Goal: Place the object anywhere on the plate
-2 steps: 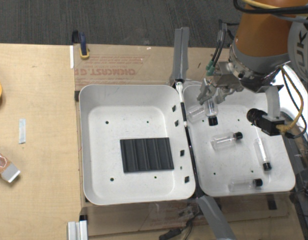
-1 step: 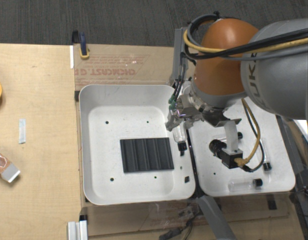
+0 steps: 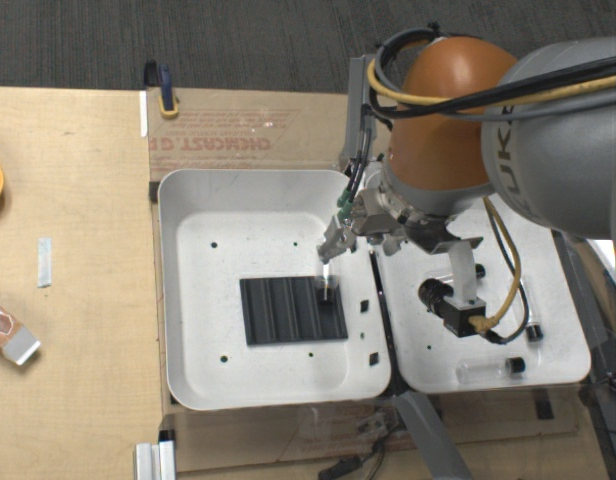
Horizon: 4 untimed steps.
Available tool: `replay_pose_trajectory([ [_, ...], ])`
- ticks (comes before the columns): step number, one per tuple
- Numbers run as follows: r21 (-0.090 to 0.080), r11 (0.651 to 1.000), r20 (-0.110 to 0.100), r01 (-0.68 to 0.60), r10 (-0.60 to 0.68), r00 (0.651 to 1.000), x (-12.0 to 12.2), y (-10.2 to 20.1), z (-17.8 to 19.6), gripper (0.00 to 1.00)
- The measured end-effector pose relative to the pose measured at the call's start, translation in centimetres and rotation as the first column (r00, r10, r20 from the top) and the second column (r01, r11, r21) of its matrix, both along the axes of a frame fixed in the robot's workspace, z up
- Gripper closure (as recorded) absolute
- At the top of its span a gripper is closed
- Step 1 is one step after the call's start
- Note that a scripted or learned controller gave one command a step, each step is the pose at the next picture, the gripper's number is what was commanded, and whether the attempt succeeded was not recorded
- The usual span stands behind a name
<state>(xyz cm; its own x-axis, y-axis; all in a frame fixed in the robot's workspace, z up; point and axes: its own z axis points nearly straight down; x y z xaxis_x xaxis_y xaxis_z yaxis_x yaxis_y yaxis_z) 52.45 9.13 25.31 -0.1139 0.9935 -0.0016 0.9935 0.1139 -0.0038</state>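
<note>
Camera view: we see the grey arm [image 3: 548, 118] with its orange band reaching in from the right, over the seam between the two white bins. The gripper [image 3: 327, 286] hangs over the left bin [image 3: 188, 268], its tip right at the upper right edge of the dark ribbed plate [image 3: 292, 309], which lies flat on that bin's floor, a bit right of centre. We can't tell whether the gripper is apart or together (too small and blurred at the tip), and we can't make out any object between the tips or on the plate. The right bin [image 3: 548, 348] sits touching the left one; a black cable-fed unit [image 3: 453, 308] hangs off the arm above it. On the worktop [image 3: 68, 368] left of the bins we see a small grey strip [image 3: 44, 263] and a red-and-white item [image 3: 10, 335].
</note>
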Motion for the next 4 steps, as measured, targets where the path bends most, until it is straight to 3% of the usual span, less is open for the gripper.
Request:
replay_pose_trajectory([
  [1,-0.001,0.99,0.0,0.144,-0.144,0.99,1.9,7.4,-0.3,0.0],
  [2,-0.004,0.989,-0.002,0.147,-0.147,0.989,2.0,7.2,0.5,1.0],
  [3,-0.005,0.808,0.0,0.589,-0.589,0.808,1.5,4.2,-4.6,1.0],
  [4,-0.002,0.893,0.002,0.45,-0.45,0.893,-2.5,5.6,0.5,1.0],
])
